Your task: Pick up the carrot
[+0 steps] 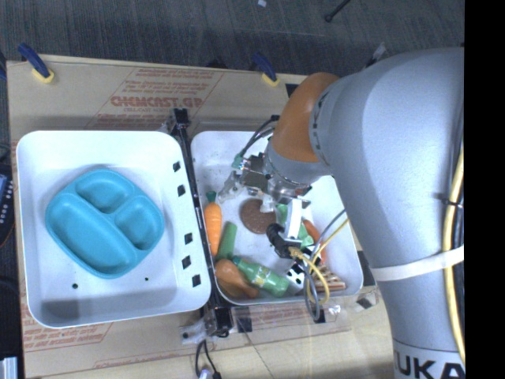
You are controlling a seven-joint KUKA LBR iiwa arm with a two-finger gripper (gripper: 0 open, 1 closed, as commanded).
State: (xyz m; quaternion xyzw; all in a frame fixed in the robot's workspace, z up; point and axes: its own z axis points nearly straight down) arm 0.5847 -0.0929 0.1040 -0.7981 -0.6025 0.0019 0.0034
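While the big grey arm (402,172) reaches in from the right, it bends down over the right bin (207,144). Its orange band (298,125) sits just above the wrist, over the top part of that bin. Below the band, the gripper (278,212) hangs low among the toys in the bin. Wires and small parts crowd around it, so one cannot tell if it is open or closed, or if it has hold of anything.

The carrot (213,226) lies in the right bin, close to its left wall. It is orange, long and thin, with a small green top. The green top points to the far side of the bin, and the thin end points to the near side. It lies to the left of the gripper and apart from it.

Just beside the carrot is a green piece (227,240). A round brown thing (254,216) lies near the gripper. At the near end of the bin sit an orange-brown lump (233,279) and a green bottle shape (264,277).

The left bin (31,152) holds a blue plate (104,221) with three sections.
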